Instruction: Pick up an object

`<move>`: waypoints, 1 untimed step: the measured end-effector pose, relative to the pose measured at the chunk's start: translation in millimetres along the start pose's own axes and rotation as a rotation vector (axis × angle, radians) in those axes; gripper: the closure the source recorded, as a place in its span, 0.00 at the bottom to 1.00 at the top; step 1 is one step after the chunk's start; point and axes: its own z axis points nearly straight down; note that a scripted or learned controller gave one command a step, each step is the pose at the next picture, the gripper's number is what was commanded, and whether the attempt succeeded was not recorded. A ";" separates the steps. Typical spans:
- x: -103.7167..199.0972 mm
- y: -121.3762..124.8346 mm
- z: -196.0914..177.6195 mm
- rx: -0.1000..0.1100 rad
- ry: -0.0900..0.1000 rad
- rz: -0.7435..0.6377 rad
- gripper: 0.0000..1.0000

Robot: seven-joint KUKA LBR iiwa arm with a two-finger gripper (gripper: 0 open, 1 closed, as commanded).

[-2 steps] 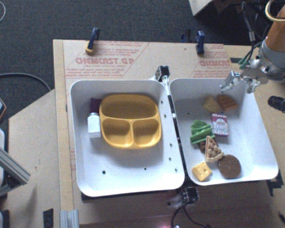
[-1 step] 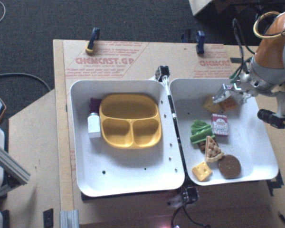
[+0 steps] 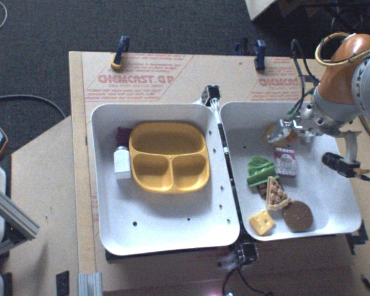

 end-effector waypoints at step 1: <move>-0.2 1.0 -13.4 -0.004 -0.001 0.000 1.00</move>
